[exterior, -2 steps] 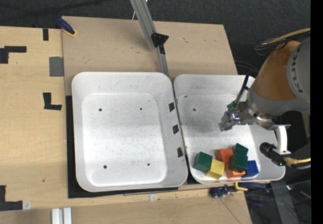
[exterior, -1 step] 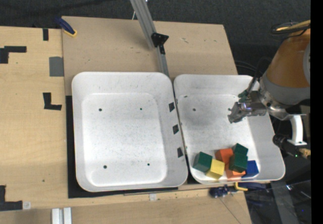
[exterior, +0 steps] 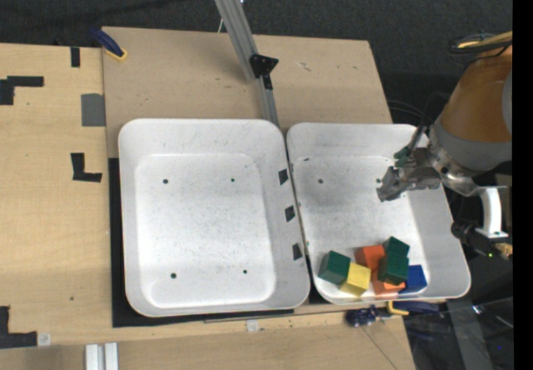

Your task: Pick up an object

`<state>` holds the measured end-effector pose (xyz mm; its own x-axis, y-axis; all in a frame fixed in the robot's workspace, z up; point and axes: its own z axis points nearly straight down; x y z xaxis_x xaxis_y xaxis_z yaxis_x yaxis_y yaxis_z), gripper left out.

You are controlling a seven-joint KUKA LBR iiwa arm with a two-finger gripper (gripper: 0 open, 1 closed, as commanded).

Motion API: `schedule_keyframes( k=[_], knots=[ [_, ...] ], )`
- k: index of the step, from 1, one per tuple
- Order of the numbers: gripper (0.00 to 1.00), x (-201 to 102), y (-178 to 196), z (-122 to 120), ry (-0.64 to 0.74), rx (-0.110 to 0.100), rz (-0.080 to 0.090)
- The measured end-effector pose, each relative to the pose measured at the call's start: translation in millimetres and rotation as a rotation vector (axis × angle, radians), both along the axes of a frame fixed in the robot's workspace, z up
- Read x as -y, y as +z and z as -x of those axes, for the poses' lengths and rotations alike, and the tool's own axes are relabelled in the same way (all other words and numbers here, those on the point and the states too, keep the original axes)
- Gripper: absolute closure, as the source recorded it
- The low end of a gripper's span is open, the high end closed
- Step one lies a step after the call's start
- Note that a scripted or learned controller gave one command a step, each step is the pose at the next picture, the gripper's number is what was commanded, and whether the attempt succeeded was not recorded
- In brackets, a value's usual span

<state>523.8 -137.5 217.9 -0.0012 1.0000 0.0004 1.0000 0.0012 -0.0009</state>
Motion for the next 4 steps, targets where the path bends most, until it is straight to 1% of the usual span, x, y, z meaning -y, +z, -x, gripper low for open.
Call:
schedule_keyframes(
  k=[1,2,3,4],
  knots=[
    [1.00,-52.0,11.6,-23.3,0.006,0.001,-0.002],
    [1.00,-102.8,1.8,-50.5,0.005,-0.001,-0.001],
    [1.00,-148.1,9.1,-83.2,0.005,0.002,-0.001],
    [1.00,-196.9,0.8,-107.9,0.004,0.000,-0.001]
  ],
)
